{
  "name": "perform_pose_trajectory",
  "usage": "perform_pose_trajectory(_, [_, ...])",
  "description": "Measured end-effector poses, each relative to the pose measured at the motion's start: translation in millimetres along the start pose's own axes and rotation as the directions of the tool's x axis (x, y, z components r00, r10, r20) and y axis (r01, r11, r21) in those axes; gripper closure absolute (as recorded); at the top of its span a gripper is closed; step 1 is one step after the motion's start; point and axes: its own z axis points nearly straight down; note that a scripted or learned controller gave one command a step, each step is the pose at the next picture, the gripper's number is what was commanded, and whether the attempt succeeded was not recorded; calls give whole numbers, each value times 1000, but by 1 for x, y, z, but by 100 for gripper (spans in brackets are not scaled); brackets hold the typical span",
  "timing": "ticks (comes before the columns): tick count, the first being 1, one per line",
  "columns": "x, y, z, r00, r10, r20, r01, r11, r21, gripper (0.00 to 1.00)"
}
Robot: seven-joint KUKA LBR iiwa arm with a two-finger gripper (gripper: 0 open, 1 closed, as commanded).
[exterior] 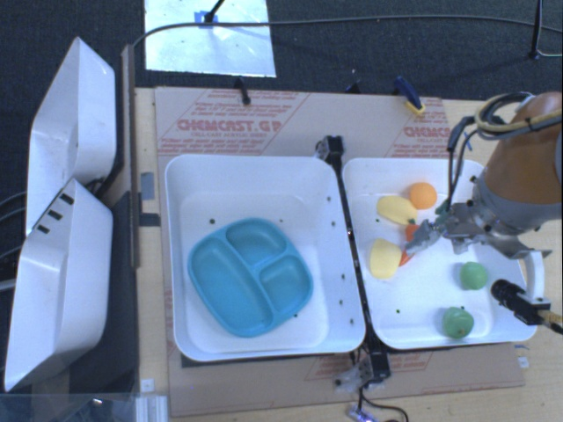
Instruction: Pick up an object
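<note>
The right bin (pixel 422 323) holds several small toy foods. An orange ball (pixel 422 194) and a yellow piece (pixel 396 209) lie near its back. A second yellow piece (pixel 384 258) sits near the left wall, with a small red-orange piece (pixel 408 234) just to its right. Two green pieces (pixel 473 276) (pixel 457 323) lie toward the front right. My gripper (pixel 425 236) reaches in from the right, low over the bin's middle. Its tip is beside the red-orange piece, between the two yellow pieces. The arm's body hides part of the bin's right side.
The left bin (pixel 202 183) holds a blue divided plate (pixel 251 275). A black clamp (pixel 331 148) sits where the two bins meet at the back. Two stacked white bins (pixel 62 236) stand off the bench at the left. Cables hang over the arm at the right.
</note>
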Motion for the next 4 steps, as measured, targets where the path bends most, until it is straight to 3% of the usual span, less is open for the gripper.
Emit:
perform_pose_trajectory(1, [-21,106,7,1000,0,0,0,1000,1,0])
perform_pose_trajectory(2, [-60,92,113,1000,2,-1,-2,1000,5,0])
perform_pose_trajectory(3, [-24,39,110,1000,-1,-1,1,1000,1,0])
perform_pose_trajectory(4, [-32,106,53,1000,-1,1,1,1000,-5,0])
